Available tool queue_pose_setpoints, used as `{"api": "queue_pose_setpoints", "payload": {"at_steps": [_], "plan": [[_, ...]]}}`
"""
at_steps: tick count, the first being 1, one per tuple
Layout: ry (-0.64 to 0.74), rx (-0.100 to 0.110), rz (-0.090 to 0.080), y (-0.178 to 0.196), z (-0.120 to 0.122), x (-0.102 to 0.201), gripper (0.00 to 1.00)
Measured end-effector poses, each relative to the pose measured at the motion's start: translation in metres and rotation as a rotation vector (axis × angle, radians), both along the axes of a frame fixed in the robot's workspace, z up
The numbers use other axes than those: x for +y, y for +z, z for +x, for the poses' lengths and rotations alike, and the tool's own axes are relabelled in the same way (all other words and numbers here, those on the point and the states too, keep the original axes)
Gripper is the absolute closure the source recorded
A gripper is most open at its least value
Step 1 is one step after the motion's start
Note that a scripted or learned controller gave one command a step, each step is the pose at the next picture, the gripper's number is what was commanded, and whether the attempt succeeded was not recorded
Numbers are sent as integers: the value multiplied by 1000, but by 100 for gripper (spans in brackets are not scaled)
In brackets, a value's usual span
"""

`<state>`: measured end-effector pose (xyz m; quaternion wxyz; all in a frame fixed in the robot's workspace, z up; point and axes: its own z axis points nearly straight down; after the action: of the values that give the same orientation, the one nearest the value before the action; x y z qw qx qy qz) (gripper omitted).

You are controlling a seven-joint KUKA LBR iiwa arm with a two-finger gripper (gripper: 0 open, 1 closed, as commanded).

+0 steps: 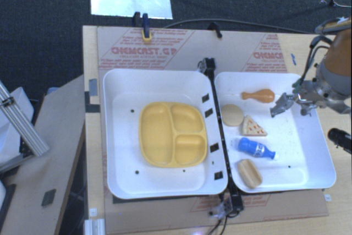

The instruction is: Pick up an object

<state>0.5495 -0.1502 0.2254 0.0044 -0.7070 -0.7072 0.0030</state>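
drumstick (258, 96) just left of jaws (293, 104)

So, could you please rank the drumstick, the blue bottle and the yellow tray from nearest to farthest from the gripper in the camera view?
From the gripper, over the right bin:
1. Drumstick, just to its left, at the bin's far side.
2. Blue bottle, lower left, same bin.
3. Yellow tray, across the divide in the left bin.
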Motion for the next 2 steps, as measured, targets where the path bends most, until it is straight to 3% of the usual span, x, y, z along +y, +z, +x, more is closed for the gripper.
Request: {"api": "queue_pose_setpoints", "payload": {"at_steps": [1, 2], "plan": [[3, -12, -2, 6, 3, 0, 0], [1, -9, -1, -38, 10, 0, 0]]}}
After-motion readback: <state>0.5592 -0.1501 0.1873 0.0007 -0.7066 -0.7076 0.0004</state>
